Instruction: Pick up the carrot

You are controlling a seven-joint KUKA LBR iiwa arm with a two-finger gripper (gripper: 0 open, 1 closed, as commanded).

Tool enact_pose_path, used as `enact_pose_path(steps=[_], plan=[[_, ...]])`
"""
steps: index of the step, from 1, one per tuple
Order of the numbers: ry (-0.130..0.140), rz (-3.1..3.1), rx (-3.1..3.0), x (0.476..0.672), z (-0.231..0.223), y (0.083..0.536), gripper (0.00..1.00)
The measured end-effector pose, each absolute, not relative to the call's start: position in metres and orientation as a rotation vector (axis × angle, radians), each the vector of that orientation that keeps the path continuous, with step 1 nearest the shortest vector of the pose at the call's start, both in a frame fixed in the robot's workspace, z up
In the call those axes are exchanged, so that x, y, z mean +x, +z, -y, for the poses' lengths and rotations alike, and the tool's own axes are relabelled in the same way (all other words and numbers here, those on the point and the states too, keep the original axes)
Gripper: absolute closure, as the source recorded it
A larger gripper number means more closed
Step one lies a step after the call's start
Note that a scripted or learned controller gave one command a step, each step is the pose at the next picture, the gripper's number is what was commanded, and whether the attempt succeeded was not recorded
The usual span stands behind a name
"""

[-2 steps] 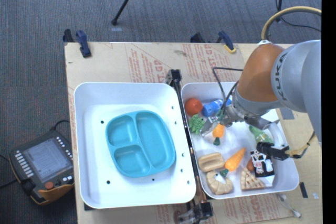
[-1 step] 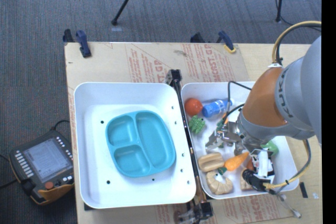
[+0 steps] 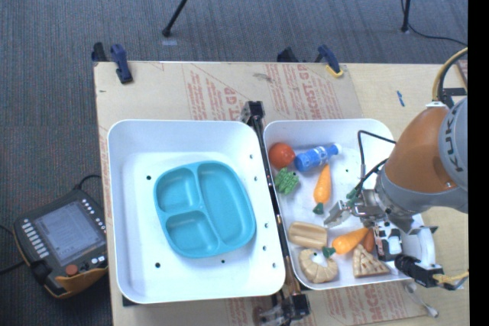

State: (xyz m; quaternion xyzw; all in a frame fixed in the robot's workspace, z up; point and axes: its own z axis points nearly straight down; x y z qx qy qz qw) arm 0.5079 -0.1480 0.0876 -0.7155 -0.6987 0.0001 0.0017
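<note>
Two orange carrots lie in the right bin point(image 3: 380, 130). One carrot point(image 3: 324, 182) points up and down near the bin's middle, with its green top toward the front. The other carrot point(image 3: 350, 240) lies slantwise nearer the front, green top to the left. My gripper point(image 3: 343, 207) hangs between them, just right of the first carrot's green end and above the second one. Its fingers look open with nothing between them. The grey and orange arm point(image 3: 420, 160) covers the bin's right side.
The right bin also holds a red tomato point(image 3: 281, 155), a blue bottle point(image 3: 315, 156), broccoli point(image 3: 286, 181), a bread roll point(image 3: 307, 234), a round pastry point(image 3: 317, 266) and a wedge slice point(image 3: 370, 263). The left bin point(image 3: 130, 156) holds a blue divided plate point(image 3: 205, 207).
</note>
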Motion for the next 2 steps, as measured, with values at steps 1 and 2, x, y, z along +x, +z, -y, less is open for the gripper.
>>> enact_pose_path(steps=[1, 2], plan=[[0.001, 1.959, -2.452, 0.565, 0.1, 0.144, 0.0], [0.004, 2.028, -2.393, 0.581, 0.086, 0.087, 0.0]])
